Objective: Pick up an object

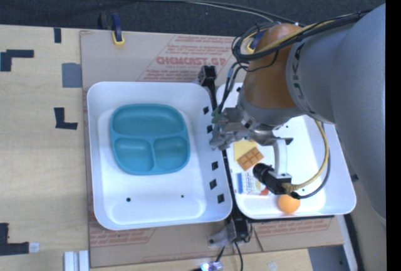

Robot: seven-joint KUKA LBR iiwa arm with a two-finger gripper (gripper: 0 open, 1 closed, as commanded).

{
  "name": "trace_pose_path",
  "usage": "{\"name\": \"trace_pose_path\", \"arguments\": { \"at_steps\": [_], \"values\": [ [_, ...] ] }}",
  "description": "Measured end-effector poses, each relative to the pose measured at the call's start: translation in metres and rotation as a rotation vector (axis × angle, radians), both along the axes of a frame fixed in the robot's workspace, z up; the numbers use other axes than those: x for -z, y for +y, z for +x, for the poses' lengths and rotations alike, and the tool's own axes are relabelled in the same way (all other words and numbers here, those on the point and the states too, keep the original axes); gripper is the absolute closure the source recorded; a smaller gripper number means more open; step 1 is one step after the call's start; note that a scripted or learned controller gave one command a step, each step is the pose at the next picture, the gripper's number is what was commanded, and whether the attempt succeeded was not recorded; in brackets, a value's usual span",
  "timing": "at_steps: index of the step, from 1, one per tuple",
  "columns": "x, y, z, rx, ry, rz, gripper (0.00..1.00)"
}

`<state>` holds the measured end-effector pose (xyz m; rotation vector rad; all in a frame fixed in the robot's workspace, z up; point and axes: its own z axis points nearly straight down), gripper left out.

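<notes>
The right bin (338, 197) holds a yellow waffle-patterned block (249, 157), a white printed packet (249, 184) and a small orange ball (288, 203). My gripper (220, 135) hangs low at the right bin's left edge, just left of the yellow block and close to the wall between the two bins. Nothing shows as held. The arm's grey and orange body hides the far half of the right bin.
A blue divided plate (150, 139) lies in the left bin (99, 157). Black clips (207, 75) sit along the wall between the bins. Both bins rest on a cardboard sheet (182, 53) on the wooden bench.
</notes>
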<state>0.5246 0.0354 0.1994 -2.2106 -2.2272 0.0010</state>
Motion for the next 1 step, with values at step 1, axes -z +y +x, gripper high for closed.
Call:
{"name": "trace_pose_path", "arguments": {
  "at_steps": [1],
  "values": [
    [-0.0003,0.0519,0.0131,0.0,-0.001,-0.001,1.0]
  ]
}}
